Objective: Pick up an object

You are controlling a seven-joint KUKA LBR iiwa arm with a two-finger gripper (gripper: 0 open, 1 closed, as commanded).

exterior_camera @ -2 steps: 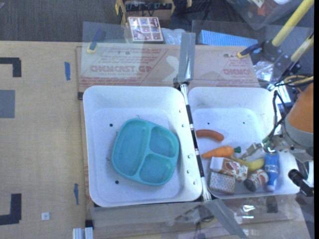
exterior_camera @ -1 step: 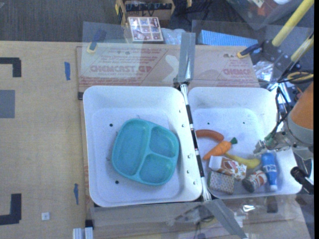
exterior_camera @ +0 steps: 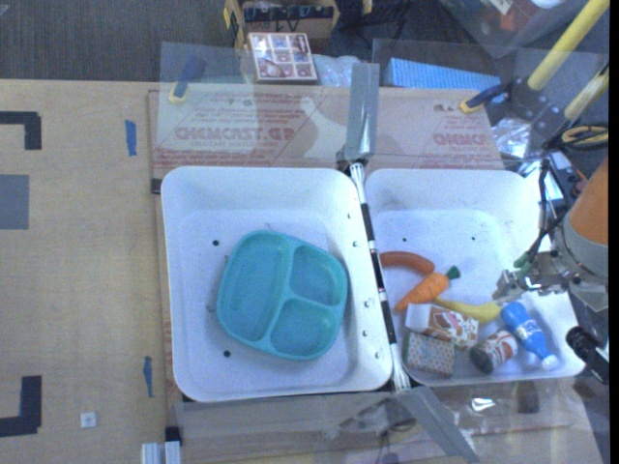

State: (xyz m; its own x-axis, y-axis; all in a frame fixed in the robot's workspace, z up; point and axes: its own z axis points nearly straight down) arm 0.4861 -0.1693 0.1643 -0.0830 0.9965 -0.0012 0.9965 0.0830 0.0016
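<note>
**Jaws unreadable over a crowded right bin**

The jaws: I cannot tell their state. The gripper [exterior_camera: 522, 280] hangs just above the banana [exterior_camera: 468, 308] and blue bottle [exterior_camera: 531, 333]; carrot [exterior_camera: 426, 289], sausage [exterior_camera: 406, 259], can [exterior_camera: 493, 350] and small boxes [exterior_camera: 440, 336] crowd alongside. The teal plate [exterior_camera: 281, 295] fills the left bin [exterior_camera: 184, 201].

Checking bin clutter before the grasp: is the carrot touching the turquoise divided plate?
Apart. The camera view shows the carrot in the right bin and the turquoise divided plate in the left bin, with both bin rims between them.
</note>
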